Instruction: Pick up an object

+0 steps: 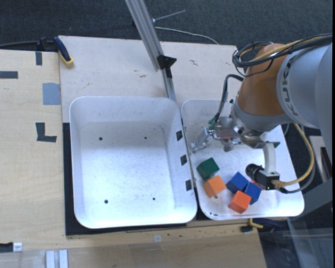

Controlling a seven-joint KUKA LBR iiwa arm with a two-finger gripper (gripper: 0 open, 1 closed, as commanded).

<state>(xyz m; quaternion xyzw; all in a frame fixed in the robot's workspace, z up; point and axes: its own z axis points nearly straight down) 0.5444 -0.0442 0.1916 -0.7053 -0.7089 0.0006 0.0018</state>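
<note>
Step in hand: the approach, by my reading — the hand (204,141) hung over the upper-left part of the right bin (290,205), with nothing lifted yet.

Hand: its metal fingers pointed toward the wall shared by the two bins; how far apart they stood could not be told from this angle, and no block showed between them.

Task's things: the blocks lay clustered in the lower part of the right bin, below the hand.

Nearest block: the green block (207,167), just below the fingers and apart from them.

Others: an orange block (214,186) touching or nearly touching the green one; a blue block (238,181) and a second blue block (252,192) beside it; a second orange block (239,201) lowest of all, close against the blue ones.

Count: five blocks — one green, two orange, two blue. Two bins. One arm (279,88).

Left bin (78,149): white, with only dark specks on its floor.

Next move, as I judge it: shift the hand down the view to centre on the green block, lower with the fingers spread wide enough to straddle it, then close.

Risk: the orange block sat tight by the green one, so a finger might land on it instead of sliding between.
</note>
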